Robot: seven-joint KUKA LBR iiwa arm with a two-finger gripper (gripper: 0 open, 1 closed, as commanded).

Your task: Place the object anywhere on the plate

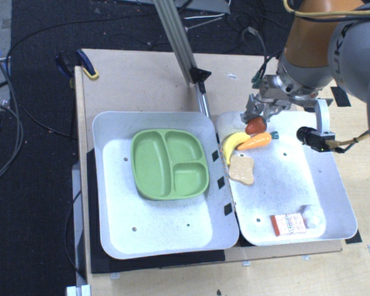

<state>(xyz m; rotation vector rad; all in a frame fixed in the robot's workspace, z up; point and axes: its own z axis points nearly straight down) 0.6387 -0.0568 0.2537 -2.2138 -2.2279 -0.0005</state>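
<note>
**Pincer low over the tomato in the right bin**

Bins first: the left bin (111,227) lies well to the pincer's left and holds a green divided plate (171,164) with three compartments. The right bin (333,196) spreads below the arm (324,36). The pincer (259,117) sits at this bin's far left corner, directly above a small red tomato (255,126); whether its tips are spread or closed on the tomato I cannot tell. Just below the pincer lie a carrot (255,142) and, to its lower left, a banana (232,144) and a slice of toast (242,169). Well below, toward the near edge, rests a red-and-white carton (289,224).
</note>
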